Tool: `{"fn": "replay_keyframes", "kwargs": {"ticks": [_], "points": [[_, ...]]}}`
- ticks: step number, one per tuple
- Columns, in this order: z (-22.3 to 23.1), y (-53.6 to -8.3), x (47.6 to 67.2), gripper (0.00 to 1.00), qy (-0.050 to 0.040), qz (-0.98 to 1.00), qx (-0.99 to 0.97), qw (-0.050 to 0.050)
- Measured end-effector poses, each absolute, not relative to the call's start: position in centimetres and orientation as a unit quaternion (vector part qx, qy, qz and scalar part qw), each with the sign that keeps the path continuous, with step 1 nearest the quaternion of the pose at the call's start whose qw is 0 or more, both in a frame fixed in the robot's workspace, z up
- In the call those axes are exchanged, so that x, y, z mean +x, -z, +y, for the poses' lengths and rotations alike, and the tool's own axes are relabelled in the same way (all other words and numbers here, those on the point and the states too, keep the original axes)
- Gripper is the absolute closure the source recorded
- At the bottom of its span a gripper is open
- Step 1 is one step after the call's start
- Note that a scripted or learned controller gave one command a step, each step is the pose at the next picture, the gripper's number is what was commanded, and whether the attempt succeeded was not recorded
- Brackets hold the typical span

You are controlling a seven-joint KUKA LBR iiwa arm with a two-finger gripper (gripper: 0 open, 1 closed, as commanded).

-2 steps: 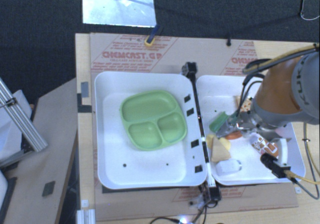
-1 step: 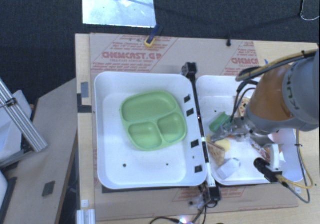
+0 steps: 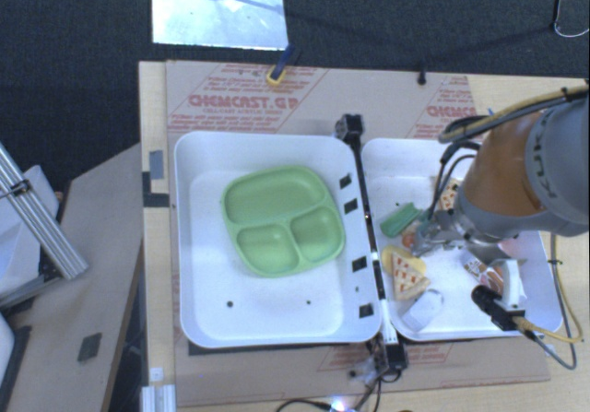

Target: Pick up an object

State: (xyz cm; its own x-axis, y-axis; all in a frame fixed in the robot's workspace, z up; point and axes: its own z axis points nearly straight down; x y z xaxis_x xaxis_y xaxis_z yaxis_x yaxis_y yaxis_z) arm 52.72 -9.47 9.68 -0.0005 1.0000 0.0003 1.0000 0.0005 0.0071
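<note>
Two white bins (image 3: pixel 198 309); the gripper (image 3: pixel 426 240), grip state unclear, hovers by a pizza slice (image 3: pixel 407 274).

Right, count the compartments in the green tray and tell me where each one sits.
3. The green tray lies in the left bin. One long compartment runs along the far side; two smaller ones sit nearer the camera, one left and one right.

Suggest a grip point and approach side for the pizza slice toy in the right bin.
Probably straight down on the pizza slice, pinching across its narrower tip end. It lies flat on the right bin floor close to the divider wall, so a side approach looks blocked.
</note>
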Motion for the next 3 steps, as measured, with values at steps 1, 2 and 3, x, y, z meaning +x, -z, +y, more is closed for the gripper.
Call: {"fn": "replay_keyframes", "kwargs": {"ticks": [1,2,3], "points": [[-9.6,-15.8,52.3,1.00,-0.0015,0.708,0.706,0.002],[-10.4,-21.9,52.1,1.00,-0.0022,0.708,0.706,0.003],[-10.4,-22.4,52.2,1.00,-0.0008,0.708,0.706,0.001]]}}
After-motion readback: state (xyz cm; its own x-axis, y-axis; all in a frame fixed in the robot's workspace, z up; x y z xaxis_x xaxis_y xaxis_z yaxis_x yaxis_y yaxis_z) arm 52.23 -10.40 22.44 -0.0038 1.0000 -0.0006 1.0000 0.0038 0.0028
